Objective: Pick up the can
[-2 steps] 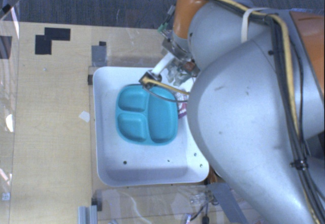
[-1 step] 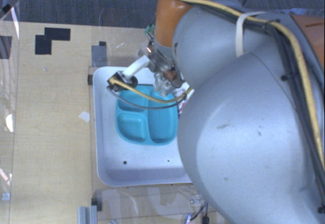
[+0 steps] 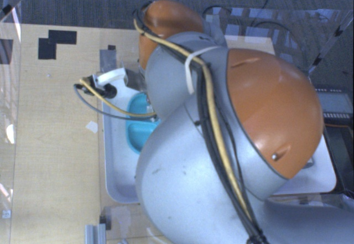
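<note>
Can: not identifiable from the camera view; the arm (image 3: 221, 143) hides most of both bins, so its location cannot be told. It may lie under the arm body, but that is a guess.

Camera view, arm: grey shell with orange caps, reaching in from the right and folded low over the bench (image 3: 55, 126). Judged reason: the wrist is lowered into the bin (image 3: 113, 171) for a pick attempt, which puts the elbow between camera and workspace.

Camera view, cables: a yellow and black cable bundle (image 3: 221, 143) runs along the arm, strapped w/ a white tie, then loops out to a white fitting (image 3: 109, 77) beyond the wrist. Slack loop is prob. left so joints can turn freely.

Camera view, bin: one corner and the near wall show beside the arm. A blue object (image 3: 138, 121), shape unclear, lies inside, touching the arm's outline; not enough visible to call it the can.

Gripper: hidden behind the arm; grasp state cannot be told.
</note>
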`<act>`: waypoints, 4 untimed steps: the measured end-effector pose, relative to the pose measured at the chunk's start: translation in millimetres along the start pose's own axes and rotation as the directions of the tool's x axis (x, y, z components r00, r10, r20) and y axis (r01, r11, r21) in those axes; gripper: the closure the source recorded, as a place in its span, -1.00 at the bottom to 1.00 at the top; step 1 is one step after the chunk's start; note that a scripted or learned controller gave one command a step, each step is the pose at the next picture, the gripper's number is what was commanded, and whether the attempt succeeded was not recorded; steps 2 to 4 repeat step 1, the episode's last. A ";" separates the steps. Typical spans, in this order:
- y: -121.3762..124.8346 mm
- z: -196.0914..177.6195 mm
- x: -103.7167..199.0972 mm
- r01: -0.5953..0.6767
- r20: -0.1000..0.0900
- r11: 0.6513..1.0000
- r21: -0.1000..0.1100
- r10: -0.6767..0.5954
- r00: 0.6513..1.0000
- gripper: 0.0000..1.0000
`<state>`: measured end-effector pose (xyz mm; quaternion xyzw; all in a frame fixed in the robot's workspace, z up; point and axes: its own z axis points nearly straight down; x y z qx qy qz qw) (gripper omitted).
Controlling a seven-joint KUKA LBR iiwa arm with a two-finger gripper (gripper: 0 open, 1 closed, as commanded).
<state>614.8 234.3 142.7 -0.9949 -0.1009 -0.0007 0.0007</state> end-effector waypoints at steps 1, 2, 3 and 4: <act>-1.5 -93.5 -7.6 -0.001 -0.002 1.000 -0.001 0.000 1.000 1.00; -1.5 -93.5 -7.6 -0.001 -0.002 1.000 -0.001 0.000 1.000 1.00; -1.5 -93.5 -7.6 -0.001 -0.002 1.000 -0.001 0.000 1.000 1.00; -1.5 -93.5 -7.6 -0.001 -0.002 1.000 -0.001 0.000 1.000 1.00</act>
